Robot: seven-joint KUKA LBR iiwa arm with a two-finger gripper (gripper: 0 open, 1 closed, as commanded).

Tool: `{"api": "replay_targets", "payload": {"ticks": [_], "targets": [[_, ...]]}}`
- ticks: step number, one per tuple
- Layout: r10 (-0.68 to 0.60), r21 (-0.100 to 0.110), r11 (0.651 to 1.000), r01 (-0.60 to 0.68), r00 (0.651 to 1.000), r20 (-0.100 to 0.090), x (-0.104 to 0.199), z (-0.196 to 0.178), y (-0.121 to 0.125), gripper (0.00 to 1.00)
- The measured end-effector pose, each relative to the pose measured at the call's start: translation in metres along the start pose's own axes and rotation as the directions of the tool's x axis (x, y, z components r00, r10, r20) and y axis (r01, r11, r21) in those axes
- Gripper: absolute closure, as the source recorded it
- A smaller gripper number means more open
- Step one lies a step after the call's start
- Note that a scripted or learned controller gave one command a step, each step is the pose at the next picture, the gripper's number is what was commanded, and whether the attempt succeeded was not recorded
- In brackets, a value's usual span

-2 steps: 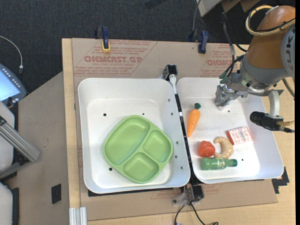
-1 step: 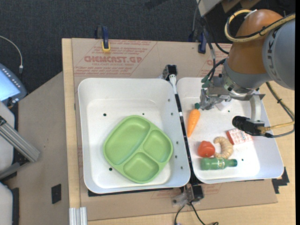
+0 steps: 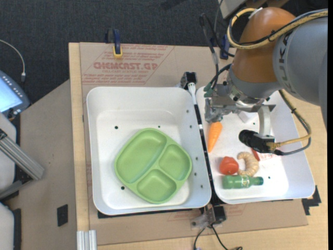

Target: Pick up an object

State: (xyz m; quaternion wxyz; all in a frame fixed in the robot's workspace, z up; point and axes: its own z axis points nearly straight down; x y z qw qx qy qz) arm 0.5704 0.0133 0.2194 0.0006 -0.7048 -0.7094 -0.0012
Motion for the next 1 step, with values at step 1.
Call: {"api": "replay_targets", "payload": {"ticks": [1], "targets": [[0.001,-0.002,1.0,-0.001,1.0,0.001,0.0485,-0.012,-0.0011,1.0]]}}
